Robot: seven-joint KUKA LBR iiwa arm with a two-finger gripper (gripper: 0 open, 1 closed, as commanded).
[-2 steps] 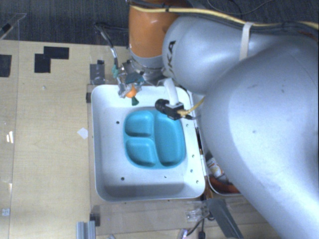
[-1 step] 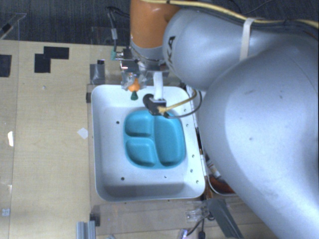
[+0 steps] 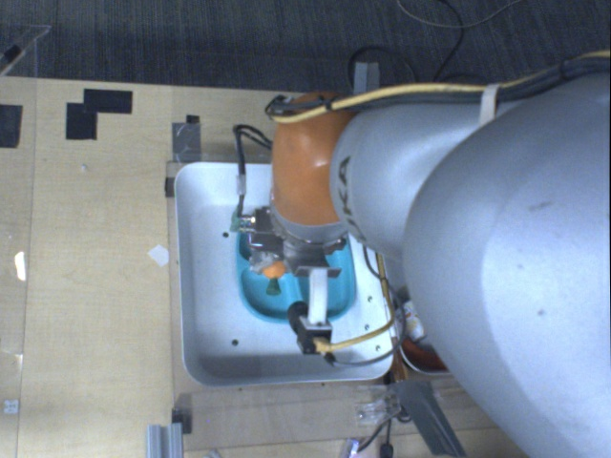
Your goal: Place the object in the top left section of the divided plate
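From above we see the smooth grey arm [image 3: 458, 237] with its glossy orange band [image 3: 304, 175] covering most of a shallow white bin [image 3: 205, 284]. At the bin's centre sits a rounded blue plate [image 3: 256, 289], largely hidden. A small orange object [image 3: 273, 269] lies on it toward 12 o'clock, under the gripper [image 3: 286, 265], whose grip we cannot tell

No readable writing anywhere on the bench

The arm's grey shell [image 3: 496, 256] carries no legible logo or lettering from this angle, and the black tape patches [image 3: 95, 111] on the wooden benchtop [image 3: 86, 284] are plain shapes, not characters. The white bin [image 3: 205, 256] and the blue divided plate [image 3: 250, 294] bear no label, number or sign.
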